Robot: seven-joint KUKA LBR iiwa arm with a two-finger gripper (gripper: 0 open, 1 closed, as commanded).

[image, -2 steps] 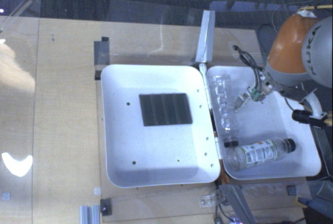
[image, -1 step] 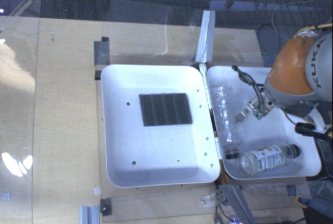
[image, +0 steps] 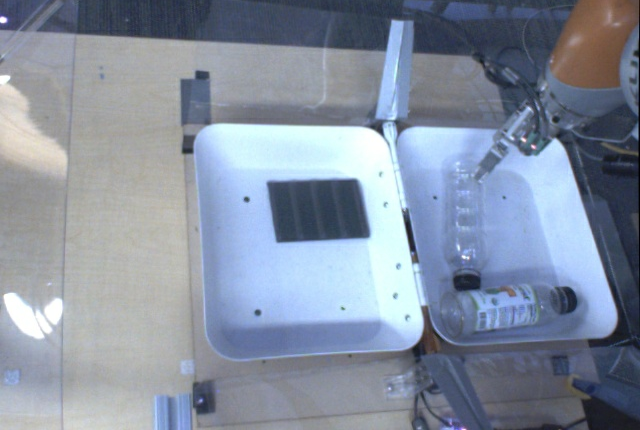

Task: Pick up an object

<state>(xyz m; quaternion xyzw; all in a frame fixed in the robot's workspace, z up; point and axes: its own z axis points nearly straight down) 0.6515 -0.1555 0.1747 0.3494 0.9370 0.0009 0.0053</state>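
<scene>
Two bottles lie in the right bin (image: 590, 248). A clear plastic bottle (image: 465, 218) runs lengthwise along the bin's left side, its black cap toward the front. A second clear bottle with a white and green label (image: 500, 308) lies crosswise along the front wall, its dark cap pointing right. My gripper (image: 487, 165) hangs over the back of the right bin, slanting down-left, its tip just right of the clear bottle's far end. The fingers look shut into one thin wedge with nothing between them.
The left bin (image: 230, 318) holds a dark ribbed rectangular pad (image: 318, 210) near its middle. A metal divider post (image: 395, 78) rises behind where the bins meet. The arm's orange band (image: 592, 33) is at the upper right, with cables beside it.
</scene>
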